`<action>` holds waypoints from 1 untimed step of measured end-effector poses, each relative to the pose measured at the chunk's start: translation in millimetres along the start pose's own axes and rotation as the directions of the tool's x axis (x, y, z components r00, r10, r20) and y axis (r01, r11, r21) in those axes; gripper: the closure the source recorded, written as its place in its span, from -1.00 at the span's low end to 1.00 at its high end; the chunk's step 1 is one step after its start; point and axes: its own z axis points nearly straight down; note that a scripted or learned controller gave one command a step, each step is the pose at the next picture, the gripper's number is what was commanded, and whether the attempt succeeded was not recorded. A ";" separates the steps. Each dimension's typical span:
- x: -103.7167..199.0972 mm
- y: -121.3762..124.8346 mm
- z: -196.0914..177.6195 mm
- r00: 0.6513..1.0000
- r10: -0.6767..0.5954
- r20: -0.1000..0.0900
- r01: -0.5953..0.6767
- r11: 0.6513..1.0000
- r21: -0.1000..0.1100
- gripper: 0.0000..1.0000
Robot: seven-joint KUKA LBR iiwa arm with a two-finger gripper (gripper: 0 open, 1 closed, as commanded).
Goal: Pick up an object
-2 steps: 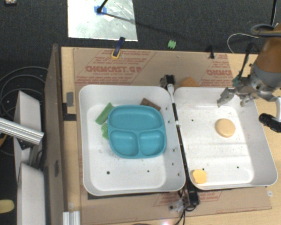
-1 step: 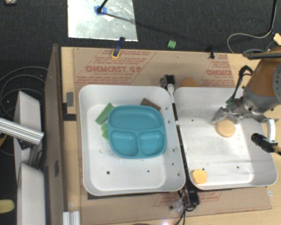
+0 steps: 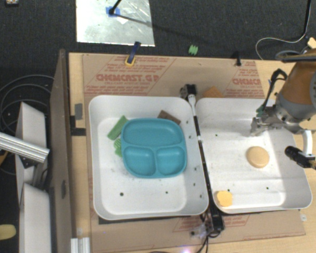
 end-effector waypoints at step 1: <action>0.1 -0.2 0.5 1.000 0.000 0.000 0.000 1.000 0.001 -1.00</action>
